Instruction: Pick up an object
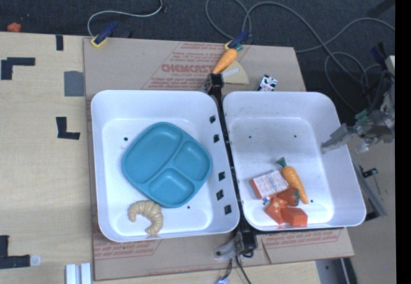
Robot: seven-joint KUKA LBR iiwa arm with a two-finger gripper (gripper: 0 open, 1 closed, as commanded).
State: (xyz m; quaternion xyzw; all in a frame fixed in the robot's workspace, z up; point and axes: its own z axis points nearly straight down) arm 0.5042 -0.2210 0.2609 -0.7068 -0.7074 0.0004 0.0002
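Note:
The right bin (276, 109) holds an orange toy carrot (293, 180) with a green top, a small red-and-white packet (269, 184) and red toy pieces (286, 209), all clustered in its near right corner. In the left bin (103, 148) lie a blue divided plate (167, 164) and a tan croissant (146, 215). My gripper (336, 138) is at the right bin's right rim, above and to the right of the carrot. It shows as a grey, partly blurred shape with nothing visibly in it.
Behind the bins on the cardboard lie a second toy carrot (225, 60), a pale wedge (236, 74) and a small black-and-white item (268, 83). Cables run over the dark floor at the back. Black clips line the divider (221, 148) between the bins.

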